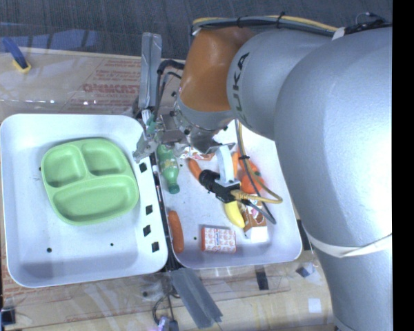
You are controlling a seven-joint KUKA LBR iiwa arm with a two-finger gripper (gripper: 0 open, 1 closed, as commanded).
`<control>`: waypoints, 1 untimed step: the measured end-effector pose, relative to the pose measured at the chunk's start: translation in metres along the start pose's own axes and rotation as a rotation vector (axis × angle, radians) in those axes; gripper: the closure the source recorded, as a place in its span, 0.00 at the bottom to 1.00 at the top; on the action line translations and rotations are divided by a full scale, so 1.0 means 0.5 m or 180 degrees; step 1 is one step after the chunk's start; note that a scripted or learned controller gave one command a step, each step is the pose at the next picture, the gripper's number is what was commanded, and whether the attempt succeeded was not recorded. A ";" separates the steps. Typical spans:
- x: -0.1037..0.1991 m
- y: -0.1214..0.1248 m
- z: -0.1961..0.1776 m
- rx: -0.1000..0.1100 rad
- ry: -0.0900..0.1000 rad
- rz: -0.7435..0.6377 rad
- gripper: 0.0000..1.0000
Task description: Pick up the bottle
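Reaches in from the right with the grey arm (pixel 317 116), setting the hand (pixel 156 138) low at the upper left corner of the right bin (pixel 193 209), hard by the wall shared with the left bin (pixel 27 254). Cannot tell whether the hand is open or closed, nor whether anything is gripped. Finds the bottle (pixel 170 173), small and green, lying in the right bin just below the hand, lengthwise along that shared wall, with the upper end at or under the hand; hard to say which. Finds, lower along the same wall, an orange sausage-shaped thing (pixel 176 231), apart from the bottle. Puts a small red-and-white box (pixel 219 239) just to the right of that, near the bin's lower rim. Shows a yellow thing (pixel 234 214) above the box and a white block (pixel 259 234) beside it, both well apart from the bottle. Holds, in the left bin, a light green divided plate (pixel 90 181), flat and roughly central. Rests both bins side by side on the bench (pixel 90 298).
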State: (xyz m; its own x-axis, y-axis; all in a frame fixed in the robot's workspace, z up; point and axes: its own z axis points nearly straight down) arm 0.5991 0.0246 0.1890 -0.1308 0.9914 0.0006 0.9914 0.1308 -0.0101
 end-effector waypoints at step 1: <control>-0.006 -0.004 0.000 0.0004 0.0001 -0.0006 0.00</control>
State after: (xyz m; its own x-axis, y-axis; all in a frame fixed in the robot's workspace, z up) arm 0.5977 0.0213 0.1889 -0.1328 0.9911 0.0009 0.9911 0.1328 -0.0114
